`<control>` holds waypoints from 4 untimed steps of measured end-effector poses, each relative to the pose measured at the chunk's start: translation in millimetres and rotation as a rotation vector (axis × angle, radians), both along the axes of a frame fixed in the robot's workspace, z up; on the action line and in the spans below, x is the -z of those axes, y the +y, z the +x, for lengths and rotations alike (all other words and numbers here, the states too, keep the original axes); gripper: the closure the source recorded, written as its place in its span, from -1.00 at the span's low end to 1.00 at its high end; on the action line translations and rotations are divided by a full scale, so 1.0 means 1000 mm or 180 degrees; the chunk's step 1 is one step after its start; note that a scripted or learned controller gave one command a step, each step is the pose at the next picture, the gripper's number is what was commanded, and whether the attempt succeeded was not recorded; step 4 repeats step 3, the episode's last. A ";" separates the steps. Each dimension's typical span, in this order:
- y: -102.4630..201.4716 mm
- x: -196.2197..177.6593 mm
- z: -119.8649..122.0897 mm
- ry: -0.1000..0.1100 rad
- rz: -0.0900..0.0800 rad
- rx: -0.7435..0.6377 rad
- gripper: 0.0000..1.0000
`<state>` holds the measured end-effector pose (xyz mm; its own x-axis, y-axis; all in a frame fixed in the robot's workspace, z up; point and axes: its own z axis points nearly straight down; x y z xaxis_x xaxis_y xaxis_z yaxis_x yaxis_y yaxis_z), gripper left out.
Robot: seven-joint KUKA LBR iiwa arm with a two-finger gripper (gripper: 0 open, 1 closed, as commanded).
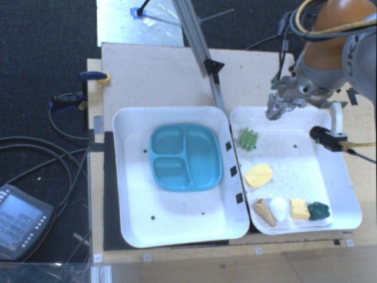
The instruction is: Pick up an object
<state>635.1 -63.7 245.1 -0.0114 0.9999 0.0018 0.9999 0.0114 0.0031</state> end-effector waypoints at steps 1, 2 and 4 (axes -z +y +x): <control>0.044 0.007 0.005 0.0005 -0.0002 0.0005 1.00; 0.098 -0.002 0.013 -0.0003 0.0002 0.0000 1.00; 0.156 0.010 0.014 0.0004 0.0003 0.0001 1.00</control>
